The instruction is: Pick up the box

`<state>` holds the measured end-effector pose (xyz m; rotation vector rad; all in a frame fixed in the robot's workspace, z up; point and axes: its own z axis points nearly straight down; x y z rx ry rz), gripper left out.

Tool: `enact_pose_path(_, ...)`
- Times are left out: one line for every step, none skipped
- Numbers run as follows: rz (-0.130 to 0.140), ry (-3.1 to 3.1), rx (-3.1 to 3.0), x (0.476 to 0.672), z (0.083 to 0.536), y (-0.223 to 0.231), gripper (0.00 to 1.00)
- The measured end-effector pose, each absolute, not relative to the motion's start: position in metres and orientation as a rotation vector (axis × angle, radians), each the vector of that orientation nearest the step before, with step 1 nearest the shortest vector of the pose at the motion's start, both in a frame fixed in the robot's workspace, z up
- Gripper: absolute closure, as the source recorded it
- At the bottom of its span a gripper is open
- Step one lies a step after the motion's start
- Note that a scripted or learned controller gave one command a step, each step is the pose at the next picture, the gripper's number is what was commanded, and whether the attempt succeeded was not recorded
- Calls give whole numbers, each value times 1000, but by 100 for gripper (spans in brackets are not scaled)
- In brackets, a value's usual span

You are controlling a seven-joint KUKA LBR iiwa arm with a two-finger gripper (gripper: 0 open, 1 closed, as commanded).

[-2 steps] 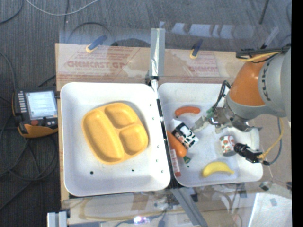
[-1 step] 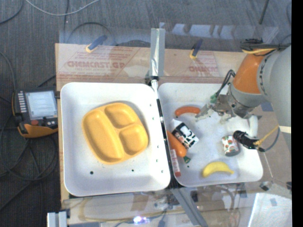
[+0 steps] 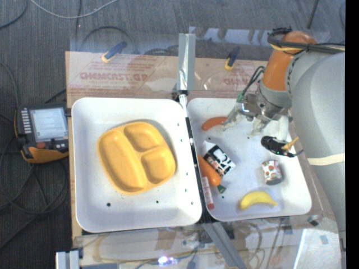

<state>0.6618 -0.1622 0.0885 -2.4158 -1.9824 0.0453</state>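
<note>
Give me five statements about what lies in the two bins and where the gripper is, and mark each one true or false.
1. The yellow tray lies in the left bin. True.
2. The banana lies in the left bin. False: it lies in the right bin, near its front.
3. The gripper holds the box. False: the box lies apart from it on the bin floor.
4. The gripper hangs over the right bin. True.
5. The small can lies on the yellow tray. False: it is in the right bin.

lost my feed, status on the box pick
Gripper open, over right bin, holding nothing. Box lies untouched near bin's left wall. Carrot touching box; sausage between box and gripper.
</note>
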Motion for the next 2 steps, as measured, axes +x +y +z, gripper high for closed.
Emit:
enact_pose_path(-7, -2165, -2289, 598, 90, -163, 0)
enact_pose_path(-2, -2039, -2388, 671, 89, -199, 0)
